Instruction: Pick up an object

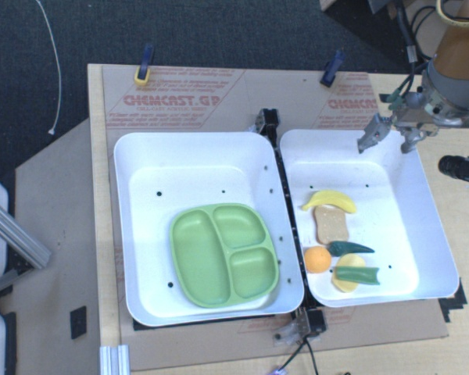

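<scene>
My fingers (373, 137) are grey metal, below my orange band (458, 51). Both bins (133, 209) are white. The divided plate (221, 252) is pale green. Lower right: a yellow banana (329, 201), tan bread slice (331, 226), orange ball (317, 259), dark green pepper (349, 248).

There's the arm (457, 49), orange band catching the eye above a pale grey wrist ring, black cables looping behind it, and below sits the gripper (391, 141): a metal-grey block with two slim grey fingers (370, 139).
</scene>
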Robot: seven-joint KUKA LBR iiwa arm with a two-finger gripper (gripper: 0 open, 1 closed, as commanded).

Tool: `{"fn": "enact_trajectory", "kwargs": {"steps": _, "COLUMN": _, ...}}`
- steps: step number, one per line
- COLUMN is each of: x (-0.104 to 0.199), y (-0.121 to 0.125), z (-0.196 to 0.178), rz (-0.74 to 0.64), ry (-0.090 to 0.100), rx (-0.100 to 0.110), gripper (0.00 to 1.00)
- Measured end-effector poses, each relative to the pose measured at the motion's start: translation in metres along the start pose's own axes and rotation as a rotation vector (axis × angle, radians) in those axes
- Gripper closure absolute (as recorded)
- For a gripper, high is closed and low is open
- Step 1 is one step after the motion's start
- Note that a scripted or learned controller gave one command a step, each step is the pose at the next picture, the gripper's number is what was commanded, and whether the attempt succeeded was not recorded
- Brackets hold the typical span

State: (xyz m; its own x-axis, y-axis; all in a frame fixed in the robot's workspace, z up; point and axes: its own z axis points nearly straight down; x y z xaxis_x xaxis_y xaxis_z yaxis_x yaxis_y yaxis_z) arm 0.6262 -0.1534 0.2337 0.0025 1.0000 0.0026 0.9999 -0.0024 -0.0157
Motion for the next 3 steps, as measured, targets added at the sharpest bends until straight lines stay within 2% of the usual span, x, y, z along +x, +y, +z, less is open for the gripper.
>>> {"fn": "enact_trajectory", "kwargs": {"steps": 1, "x": 0.001, "y": 0.002, "z": -0.009, "rz": -0.003, "ry": -0.002, "rx": -0.015, "gripper": 0.0}}
{"fn": "enact_trajectory", "kwargs": {"steps": 3, "x": -0.015, "y": -0.004, "z": 0.11, "rz": -0.002, "ry": -0.002, "rx": -0.01, "gripper": 0.0}}
